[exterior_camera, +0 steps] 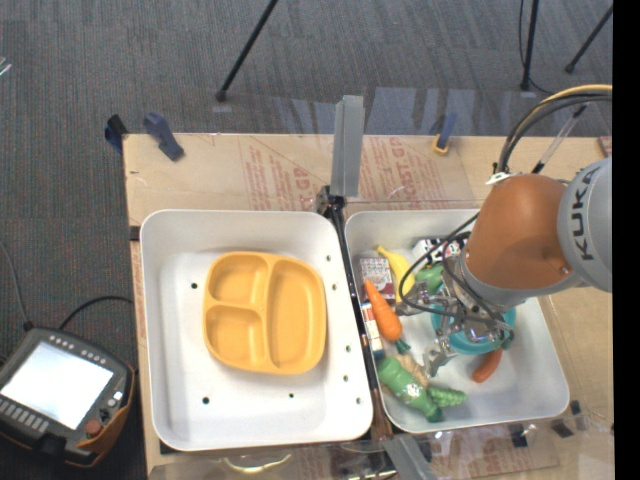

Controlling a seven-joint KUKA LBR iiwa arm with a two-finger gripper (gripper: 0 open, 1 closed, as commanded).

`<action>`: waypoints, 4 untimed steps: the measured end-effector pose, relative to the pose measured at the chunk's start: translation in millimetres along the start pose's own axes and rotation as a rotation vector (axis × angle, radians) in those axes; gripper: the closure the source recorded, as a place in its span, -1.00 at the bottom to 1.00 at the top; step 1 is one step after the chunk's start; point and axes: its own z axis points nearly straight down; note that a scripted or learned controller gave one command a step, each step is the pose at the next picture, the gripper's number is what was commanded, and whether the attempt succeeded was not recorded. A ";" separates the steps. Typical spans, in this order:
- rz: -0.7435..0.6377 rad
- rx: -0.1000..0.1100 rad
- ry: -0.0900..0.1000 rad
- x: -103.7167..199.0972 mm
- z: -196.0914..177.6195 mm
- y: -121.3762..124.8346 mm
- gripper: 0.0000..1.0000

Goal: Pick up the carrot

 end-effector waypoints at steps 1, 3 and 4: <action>0.485 -0.001 0.014 2.4 6.8 17.0 -1.00; 0.614 -0.002 0.002 56.1 3.9 32.5 -1.00; 0.607 -0.002 0.007 56.5 -4.6 33.7 1.00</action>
